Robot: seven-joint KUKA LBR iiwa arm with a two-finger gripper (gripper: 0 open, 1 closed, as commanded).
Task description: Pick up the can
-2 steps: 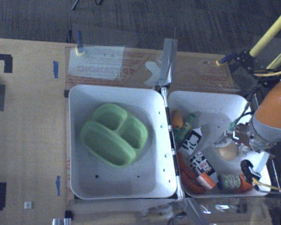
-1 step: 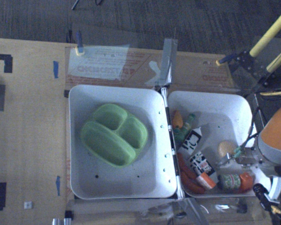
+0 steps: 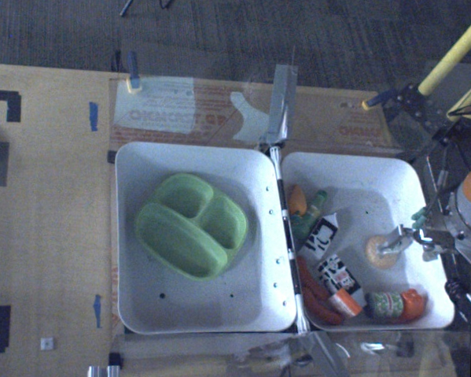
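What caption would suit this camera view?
Gripper over the right bin near the can; green tray in the left bin.

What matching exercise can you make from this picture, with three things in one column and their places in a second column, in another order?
Things:
1. green divided tray
2. can
3. tool

Places:
A. near the front right corner of the right bin
B. over the right side of the right bin, just above a round orange disc
C. in the middle of the left bin

Pairs: 1-C, 2-A, 3-B
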